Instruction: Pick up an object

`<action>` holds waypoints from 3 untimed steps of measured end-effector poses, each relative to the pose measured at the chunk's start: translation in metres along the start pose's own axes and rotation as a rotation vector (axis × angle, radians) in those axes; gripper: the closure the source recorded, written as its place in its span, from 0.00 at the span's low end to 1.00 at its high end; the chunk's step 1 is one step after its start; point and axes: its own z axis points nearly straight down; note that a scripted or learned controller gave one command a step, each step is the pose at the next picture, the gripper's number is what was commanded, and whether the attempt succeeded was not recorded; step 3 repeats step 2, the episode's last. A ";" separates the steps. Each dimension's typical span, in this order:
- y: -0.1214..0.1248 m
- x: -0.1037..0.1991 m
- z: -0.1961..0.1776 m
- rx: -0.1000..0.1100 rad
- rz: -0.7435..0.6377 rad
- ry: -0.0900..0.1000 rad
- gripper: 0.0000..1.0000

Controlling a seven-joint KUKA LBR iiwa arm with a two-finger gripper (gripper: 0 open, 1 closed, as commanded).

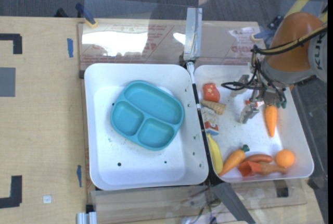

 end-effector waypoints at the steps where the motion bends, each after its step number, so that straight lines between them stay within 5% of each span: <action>1: -0.017 0.056 -0.001 0.001 0.073 -0.001 0.00; 2: -0.016 0.050 -0.015 0.003 0.071 -0.019 1.00; 3: -0.016 0.050 -0.015 0.003 0.071 -0.019 1.00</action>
